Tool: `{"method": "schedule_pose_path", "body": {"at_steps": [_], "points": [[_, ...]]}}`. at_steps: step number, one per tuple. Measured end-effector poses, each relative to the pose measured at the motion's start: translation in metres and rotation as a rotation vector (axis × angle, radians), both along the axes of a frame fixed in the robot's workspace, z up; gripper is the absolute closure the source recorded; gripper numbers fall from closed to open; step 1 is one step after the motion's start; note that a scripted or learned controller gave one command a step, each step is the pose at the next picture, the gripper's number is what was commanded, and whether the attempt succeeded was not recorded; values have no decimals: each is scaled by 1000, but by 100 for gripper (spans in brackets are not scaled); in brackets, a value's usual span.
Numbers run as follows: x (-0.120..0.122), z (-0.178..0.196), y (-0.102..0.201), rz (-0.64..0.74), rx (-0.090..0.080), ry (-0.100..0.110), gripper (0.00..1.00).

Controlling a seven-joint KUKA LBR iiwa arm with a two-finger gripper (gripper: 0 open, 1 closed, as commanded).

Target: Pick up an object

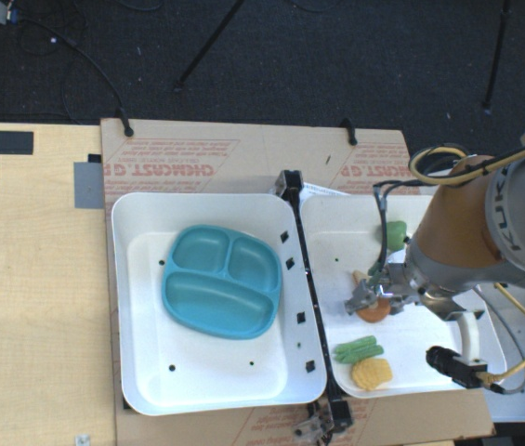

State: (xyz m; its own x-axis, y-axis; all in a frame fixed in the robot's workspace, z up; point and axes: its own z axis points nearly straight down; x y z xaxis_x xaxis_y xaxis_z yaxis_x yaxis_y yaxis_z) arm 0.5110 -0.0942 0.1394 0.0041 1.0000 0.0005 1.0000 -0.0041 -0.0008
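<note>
The gripper [370,297] sits low in the right bin [336,249], right over an orange item [374,311]; whether its jaws are spread or pinching it I cannot tell. The item seems to lie on the bin floor. Close squarely on it, then lift straight, clear of the green piece [357,348] and yellow piece [372,373] nearby.

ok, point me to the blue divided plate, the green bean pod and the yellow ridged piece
blue divided plate [216,295], camera view, large lower compartment
green bean pod [357,349], camera view, mid-length
yellow ridged piece [372,373], camera view, centre
</note>
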Motion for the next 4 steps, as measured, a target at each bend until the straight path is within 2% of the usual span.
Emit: {"method": "schedule_pose_path", "body": {"at_steps": [1,2,3,4], "points": [[5,59,6,6,0,-2,100],[6,84,5,5,0,-1,100],[10,79,64,10,2,3,100],[20,91,112,9,0,2,100]]}}
